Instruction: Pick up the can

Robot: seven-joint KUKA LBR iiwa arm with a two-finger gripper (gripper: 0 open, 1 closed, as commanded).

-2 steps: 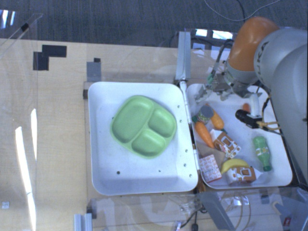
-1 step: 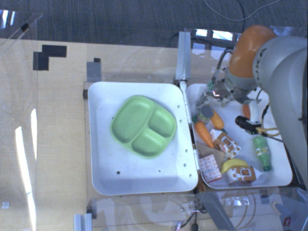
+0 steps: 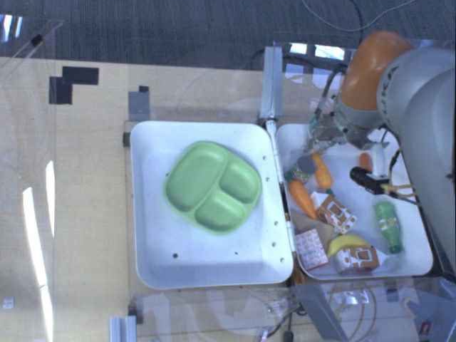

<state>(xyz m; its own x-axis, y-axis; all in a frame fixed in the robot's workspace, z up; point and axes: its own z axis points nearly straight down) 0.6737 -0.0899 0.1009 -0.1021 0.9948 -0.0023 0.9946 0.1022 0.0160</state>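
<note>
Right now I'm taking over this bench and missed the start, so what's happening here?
The grey arm reaches into the right bin from the right, its gripper poised just above the can near the bin's left wall. The can sits among carrots, a banana, a green bottle and small cartons. The left bin holds a green divided plate.

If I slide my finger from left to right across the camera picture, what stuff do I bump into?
Green divided plate → can → banana → green bottle.
</note>
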